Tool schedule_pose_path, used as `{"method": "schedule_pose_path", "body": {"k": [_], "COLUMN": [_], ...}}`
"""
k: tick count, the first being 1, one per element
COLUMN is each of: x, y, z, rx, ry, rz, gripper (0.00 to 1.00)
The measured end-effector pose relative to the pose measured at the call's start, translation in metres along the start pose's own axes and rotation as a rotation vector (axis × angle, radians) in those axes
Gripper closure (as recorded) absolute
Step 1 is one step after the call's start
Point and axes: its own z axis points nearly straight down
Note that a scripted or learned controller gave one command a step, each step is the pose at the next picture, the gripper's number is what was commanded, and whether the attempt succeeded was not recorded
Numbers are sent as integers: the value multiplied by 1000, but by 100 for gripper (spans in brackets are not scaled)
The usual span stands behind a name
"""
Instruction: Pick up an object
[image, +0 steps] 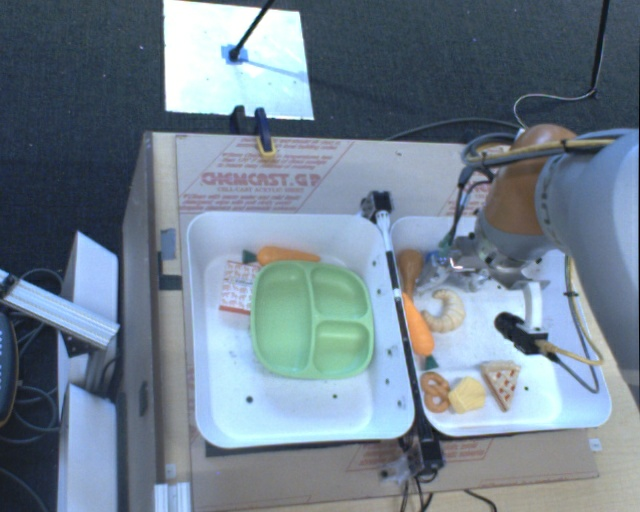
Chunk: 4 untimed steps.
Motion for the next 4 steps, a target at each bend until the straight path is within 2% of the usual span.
{"method": "schedule_pose_path", "body": {"k": [1,3,4], "x": [2,3,-2], "y": [38,36,39], "z": [4,5,6], "rx": [48,41,48], "ry": [-5,-6,6], "rz": [12,10,10], "gripper": [0,0,0]}}
